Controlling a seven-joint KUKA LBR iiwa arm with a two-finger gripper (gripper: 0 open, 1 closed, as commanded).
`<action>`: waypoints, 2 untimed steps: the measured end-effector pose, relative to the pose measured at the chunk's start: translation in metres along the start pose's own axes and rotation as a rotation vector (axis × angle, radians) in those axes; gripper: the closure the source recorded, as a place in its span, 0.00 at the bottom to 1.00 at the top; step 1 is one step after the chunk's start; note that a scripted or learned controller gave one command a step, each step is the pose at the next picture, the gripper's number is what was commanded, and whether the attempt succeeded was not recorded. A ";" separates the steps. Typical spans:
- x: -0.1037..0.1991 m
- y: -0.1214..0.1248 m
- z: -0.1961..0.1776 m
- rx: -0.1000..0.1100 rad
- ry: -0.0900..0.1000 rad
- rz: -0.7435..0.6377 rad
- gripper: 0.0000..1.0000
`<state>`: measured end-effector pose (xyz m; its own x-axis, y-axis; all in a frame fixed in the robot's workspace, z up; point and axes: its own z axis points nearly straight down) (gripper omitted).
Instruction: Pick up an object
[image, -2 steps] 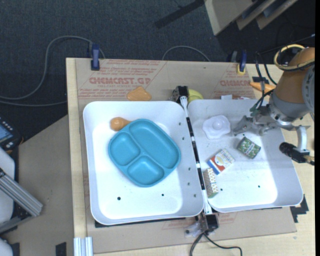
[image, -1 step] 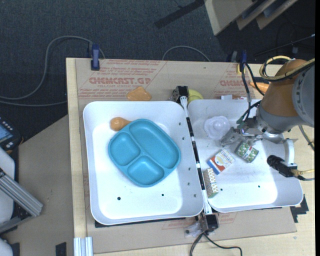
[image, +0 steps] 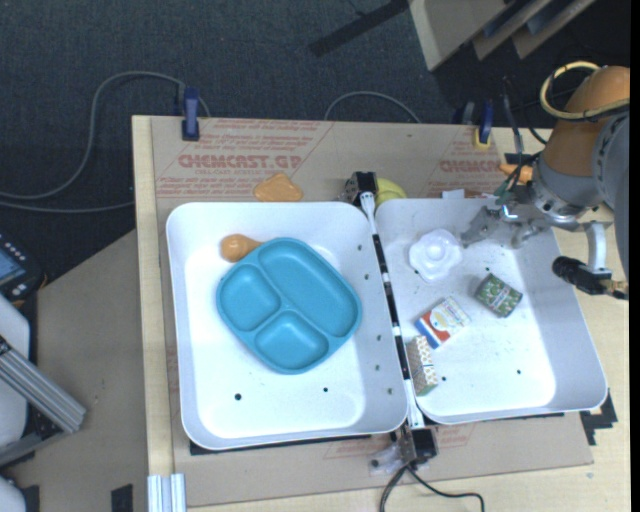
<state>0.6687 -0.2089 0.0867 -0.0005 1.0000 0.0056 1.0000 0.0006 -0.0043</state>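
The brown board (image: 300, 155) under the bins bears red print "CHEMCAST GP" at far left; repeated, partly hidden, at far right.

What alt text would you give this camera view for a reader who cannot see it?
A grey arm with an orange band reaches from the right, its hand above the right bin's far edge, near a clear plastic piece, a green packet and a small card. The left bin holds a blue divided tray and an orange object.

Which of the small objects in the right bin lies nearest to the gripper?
The clear plastic cup, near the bin's far edge, lies nearest the gripper. The green packet and the red-and-blue packet lie nearer the camera.
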 end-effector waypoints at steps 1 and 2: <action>0.042 -0.067 0.003 0.002 -0.003 0.001 0.00; 0.063 -0.098 0.003 0.000 -0.003 0.001 0.00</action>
<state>0.5705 -0.1460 0.0845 0.0004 1.0000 0.0023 1.0000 -0.0004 -0.0047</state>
